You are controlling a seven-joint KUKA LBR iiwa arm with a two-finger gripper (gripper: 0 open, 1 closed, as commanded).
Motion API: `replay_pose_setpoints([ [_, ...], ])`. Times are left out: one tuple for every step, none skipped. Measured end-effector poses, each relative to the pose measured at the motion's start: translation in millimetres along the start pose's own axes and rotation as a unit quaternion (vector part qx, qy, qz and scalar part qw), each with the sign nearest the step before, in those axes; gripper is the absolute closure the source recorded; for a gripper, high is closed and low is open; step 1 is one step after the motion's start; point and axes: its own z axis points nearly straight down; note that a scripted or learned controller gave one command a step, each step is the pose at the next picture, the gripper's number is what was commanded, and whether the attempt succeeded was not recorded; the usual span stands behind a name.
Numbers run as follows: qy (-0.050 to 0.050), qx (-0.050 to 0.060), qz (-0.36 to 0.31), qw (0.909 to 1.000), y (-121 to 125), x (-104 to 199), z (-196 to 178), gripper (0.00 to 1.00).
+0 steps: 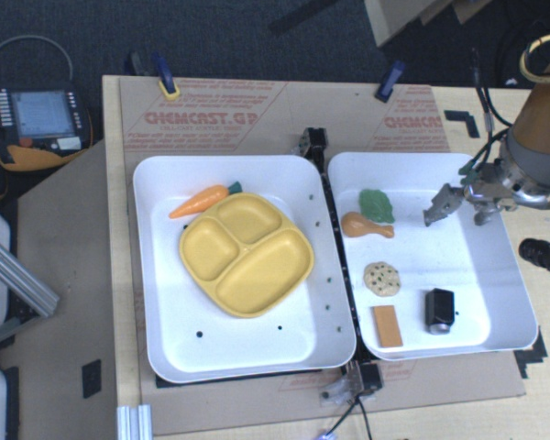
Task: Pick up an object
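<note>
We see the gripper (460, 205) over the right bin (504, 282), at two o'clock; we cannot tell its jaws' state. The drumstick (366, 226) lies lengthwise, three to nine o'clock.

In the right white plastic bin (495, 273), bare floor lies open in the middle and right part. The green leafy toy (377, 205), brown drumstick (365, 226), round cookie (381, 279), tan cracker (386, 325) and black block (439, 309) crowd its left and lower part.

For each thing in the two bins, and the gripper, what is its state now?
yellow divided plate: flat in left bin, compartments bare
carrot: lying against plate's far edge
green piece: touching drumstick
drumstick: lying flat
cookie: lying flat
cracker: lying flat
black object: untouched
gripper: over right bin, holding nothing
</note>
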Motion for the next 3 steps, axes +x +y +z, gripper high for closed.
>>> replay_pose_setpoints([
  [-0.001, -0.007, -0.002, 1.0, 3, 1, -8, 0.0],
  [0.0, -0.004, -0.002, 1.0, 9, 7, 52, 0.0],
  [-0.001, -0.006, -0.002, 1.0, 9, 7, 102, 0.0],
])
